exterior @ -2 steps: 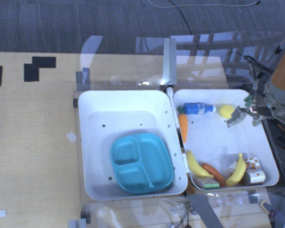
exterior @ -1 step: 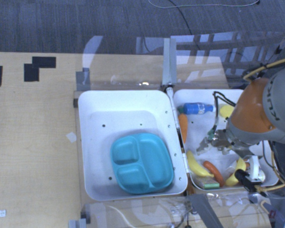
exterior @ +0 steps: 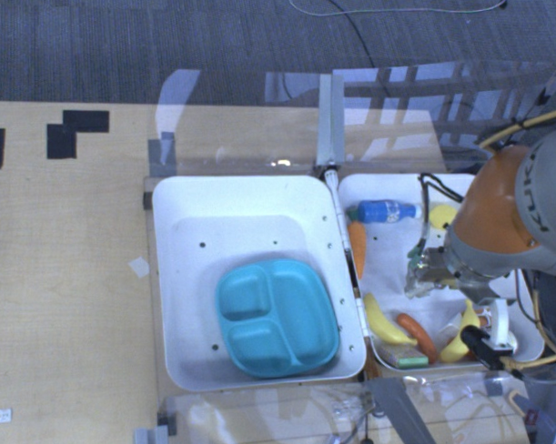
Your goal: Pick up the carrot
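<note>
- Carrot (exterior: 357,248) not yet picked up: lying lengthwise against the left wall of the right bin (exterior: 382,187), just below a blue bottle (exterior: 380,210).
- Gripper (exterior: 423,277) down inside the same bin, right of the carrot and apart from it, with bare white floor between.
- Jaw state impossible to tell from this angle; nothing visible between them.
- Near the bin's front: a banana (exterior: 382,320) and a red sausage-like piece (exterior: 417,335), possibly a pepper.
- Teal divided plate (exterior: 277,315) resting in the left bin (exterior: 184,265), apart from the work.
- Left to do, by this reading: shift toward the left wall, close on the carrot, lift.
</note>
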`<action>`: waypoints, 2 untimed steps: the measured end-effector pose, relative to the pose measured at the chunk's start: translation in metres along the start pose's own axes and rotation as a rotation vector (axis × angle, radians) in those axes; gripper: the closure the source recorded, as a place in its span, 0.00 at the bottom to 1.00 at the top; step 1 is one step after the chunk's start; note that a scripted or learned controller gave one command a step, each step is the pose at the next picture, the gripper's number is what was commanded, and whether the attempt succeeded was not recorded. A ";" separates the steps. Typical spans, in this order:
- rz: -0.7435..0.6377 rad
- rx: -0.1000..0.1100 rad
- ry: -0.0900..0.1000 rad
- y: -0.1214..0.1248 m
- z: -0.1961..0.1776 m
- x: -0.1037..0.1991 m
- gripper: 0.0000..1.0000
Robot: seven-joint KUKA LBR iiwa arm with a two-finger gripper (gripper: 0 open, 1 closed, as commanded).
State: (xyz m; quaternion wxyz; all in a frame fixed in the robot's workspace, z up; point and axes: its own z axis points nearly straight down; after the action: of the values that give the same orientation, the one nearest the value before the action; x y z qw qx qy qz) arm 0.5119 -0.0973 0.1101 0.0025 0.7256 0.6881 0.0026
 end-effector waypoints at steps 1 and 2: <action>-0.009 0.002 -0.001 0.036 -0.067 -0.019 1.00; -0.069 0.001 0.000 0.039 -0.170 0.053 1.00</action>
State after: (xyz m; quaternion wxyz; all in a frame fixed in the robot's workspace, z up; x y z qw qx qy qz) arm 0.5528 -0.0460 0.2800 0.0024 0.7016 0.7126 0.0023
